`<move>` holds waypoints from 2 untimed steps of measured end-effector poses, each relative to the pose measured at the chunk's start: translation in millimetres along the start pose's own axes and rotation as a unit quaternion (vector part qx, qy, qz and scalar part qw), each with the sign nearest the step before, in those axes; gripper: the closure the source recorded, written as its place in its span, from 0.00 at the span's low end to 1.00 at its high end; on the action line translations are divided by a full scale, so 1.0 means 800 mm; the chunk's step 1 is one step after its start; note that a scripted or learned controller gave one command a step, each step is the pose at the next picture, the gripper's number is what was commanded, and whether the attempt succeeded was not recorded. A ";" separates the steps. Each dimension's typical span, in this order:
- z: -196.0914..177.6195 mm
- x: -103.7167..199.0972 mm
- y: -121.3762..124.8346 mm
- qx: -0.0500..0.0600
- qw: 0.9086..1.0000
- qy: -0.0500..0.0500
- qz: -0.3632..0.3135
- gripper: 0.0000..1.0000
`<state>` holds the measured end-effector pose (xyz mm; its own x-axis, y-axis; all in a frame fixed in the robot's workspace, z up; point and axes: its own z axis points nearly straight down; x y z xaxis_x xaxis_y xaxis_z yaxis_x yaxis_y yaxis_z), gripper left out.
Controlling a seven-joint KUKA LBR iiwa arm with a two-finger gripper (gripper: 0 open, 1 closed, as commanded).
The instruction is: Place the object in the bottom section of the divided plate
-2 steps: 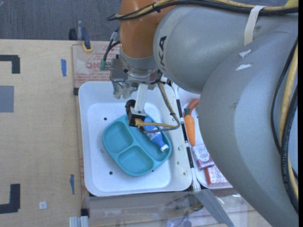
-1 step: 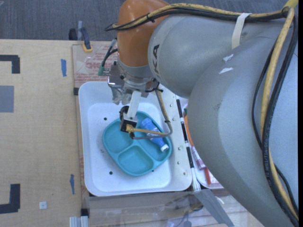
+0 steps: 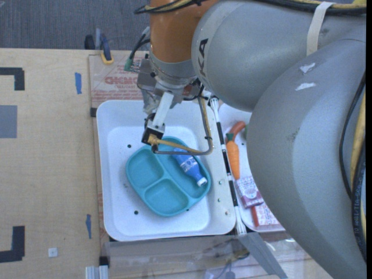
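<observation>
Overhead, a large grey robot arm (image 3: 279,68) fills the right side and top of the scene, reaching in from the right. An orange band (image 3: 174,4) rings it just above the wrist.

Beneath it lies a pale wooden table (image 3: 46,156), marked with black squares and short strips of blue tape (image 3: 77,83).

Two shallow white bins sit side by side on the table. The left bin (image 3: 116,214) is in full view. The right bin (image 3: 244,167) is mostly hidden under the arm.

A sheet of brown cardboard (image 3: 113,80) with red print shows beyond the far edge of the left bin.

A teal divided plate (image 3: 145,173) rests in the middle of the left bin, turned at a slant. It has three compartments: a large one on the left, a smaller one at the bottom, and a long one on the right.

The pincer (image 3: 168,92) hangs below the wrist, above the far edge of the left bin and just beyond the plate. Whether it is open or closed cannot be told from this angle.

Red and white packets (image 3: 253,193) lie near the front of the right bin.

A toy carrot (image 3: 232,156), orange with a green top, lies along the right bin's left side.

A small blue bottle (image 3: 192,168) with a white cap lies on its side in the plate's right compartment, cap pointing toward the lower right.
</observation>
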<state>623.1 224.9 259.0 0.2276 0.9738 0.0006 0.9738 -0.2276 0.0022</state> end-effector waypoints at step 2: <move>0.015 0.019 0.050 -0.001 0.988 0.000 0.157 1.00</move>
<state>665.4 230.6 247.5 0.5176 0.8556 0.0023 0.8556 -0.5176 0.0045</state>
